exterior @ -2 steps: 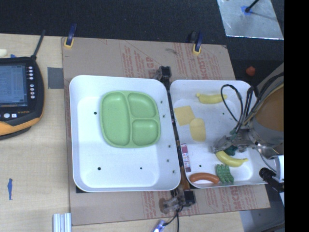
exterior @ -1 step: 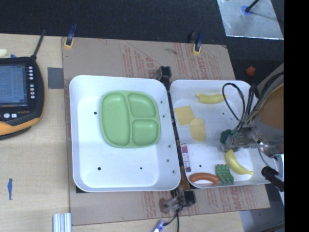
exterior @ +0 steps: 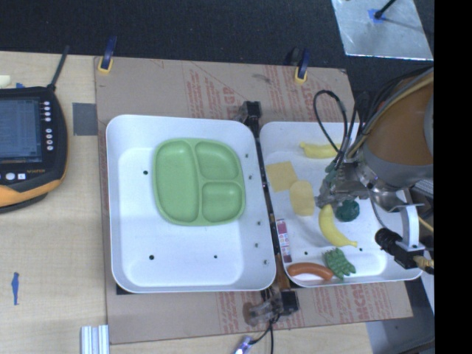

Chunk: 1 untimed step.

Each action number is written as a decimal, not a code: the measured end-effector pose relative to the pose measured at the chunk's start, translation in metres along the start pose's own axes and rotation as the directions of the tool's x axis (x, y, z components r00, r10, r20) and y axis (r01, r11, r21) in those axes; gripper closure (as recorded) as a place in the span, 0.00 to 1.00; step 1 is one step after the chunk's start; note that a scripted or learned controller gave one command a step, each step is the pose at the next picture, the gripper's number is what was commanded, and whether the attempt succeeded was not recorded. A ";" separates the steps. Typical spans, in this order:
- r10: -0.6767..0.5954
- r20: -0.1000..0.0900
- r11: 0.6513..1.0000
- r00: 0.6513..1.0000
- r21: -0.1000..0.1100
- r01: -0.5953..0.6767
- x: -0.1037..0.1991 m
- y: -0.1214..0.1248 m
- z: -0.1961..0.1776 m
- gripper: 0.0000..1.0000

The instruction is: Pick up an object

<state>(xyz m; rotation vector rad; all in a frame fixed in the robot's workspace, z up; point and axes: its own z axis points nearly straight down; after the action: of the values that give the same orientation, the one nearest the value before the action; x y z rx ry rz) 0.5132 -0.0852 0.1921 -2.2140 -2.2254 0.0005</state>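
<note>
Nearest the camera, a hot dog [exterior: 310, 271] and green toy [exterior: 340, 262] lie in the right bin [exterior: 276, 135]. Above the banana [exterior: 332, 228], my pincer [exterior: 333, 192] hangs beside a teal ball [exterior: 348, 212]; I cannot tell its opening.

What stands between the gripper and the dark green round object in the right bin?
Nothing visible does. The gripper hangs directly beside the dark green round object, at its upper left. The banana lies just left of it, not between them.
</note>
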 end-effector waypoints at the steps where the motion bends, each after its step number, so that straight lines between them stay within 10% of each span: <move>1: 0.001 0.000 1.000 1.000 0.001 -0.001 0.044 0.027 -0.048 1.00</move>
<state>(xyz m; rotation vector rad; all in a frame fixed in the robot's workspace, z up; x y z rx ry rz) 0.5397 -0.0412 0.2401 -2.2152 -2.2236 0.0017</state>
